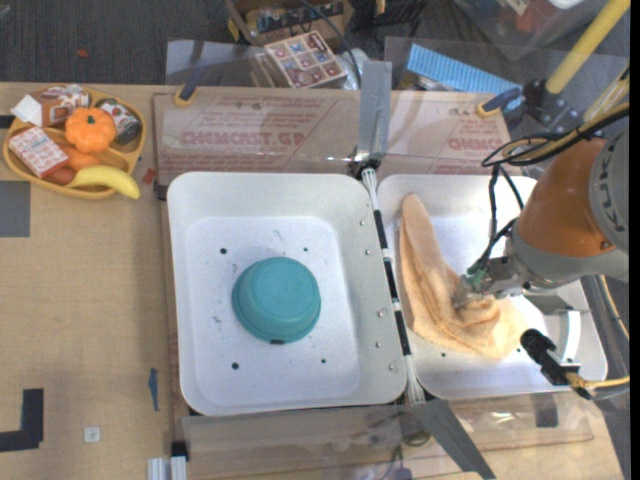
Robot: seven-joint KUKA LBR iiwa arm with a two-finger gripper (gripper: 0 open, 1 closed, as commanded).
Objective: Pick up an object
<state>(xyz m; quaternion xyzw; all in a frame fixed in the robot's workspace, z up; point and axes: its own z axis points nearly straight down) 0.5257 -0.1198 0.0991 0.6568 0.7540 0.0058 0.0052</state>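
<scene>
A tan cloth (432,273) lies crumpled along the left side and front of the right bin (560,376). My gripper (470,289) is down on the cloth's bunched right part, its tip pressed into the folds. A teal bowl (277,299) sits upside down in the middle of the left bin (200,208). The grey arm with its orange band (560,218) reaches in from the right over the right bin.
A yellow dish (20,158) with a small pumpkin, a banana and boxes stands at the far left on the bench. Cardboard sheets lie behind both bins. A black cable loops above the arm's wrist.
</scene>
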